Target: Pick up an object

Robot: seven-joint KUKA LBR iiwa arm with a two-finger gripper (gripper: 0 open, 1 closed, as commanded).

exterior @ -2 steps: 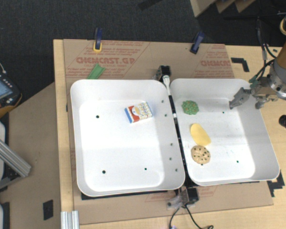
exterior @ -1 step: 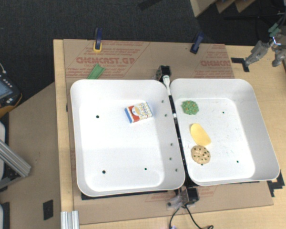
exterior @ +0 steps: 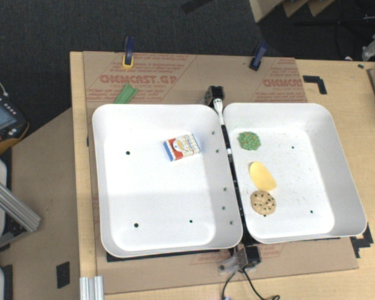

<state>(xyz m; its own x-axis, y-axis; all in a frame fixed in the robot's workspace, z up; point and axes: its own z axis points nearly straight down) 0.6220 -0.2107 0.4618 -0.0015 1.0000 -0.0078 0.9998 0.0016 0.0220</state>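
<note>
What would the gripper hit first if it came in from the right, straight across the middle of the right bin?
Judging loosely, the right bin would be first, at its raised rim, if the gripper travels low. Above that, the yellow piece is first in line. Height is unclear.

left bin (exterior: 112, 186): small box (exterior: 182, 147) | right bin (exterior: 325, 167): round piece (exterior: 249, 140), chip (exterior: 262, 175), cookie (exterior: 263, 202)

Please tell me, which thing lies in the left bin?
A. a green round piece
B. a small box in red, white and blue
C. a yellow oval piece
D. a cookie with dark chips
B: the small box lies alone in the left bin, while the green piece, the yellow piece and the cookie lie in the right bin.
</note>
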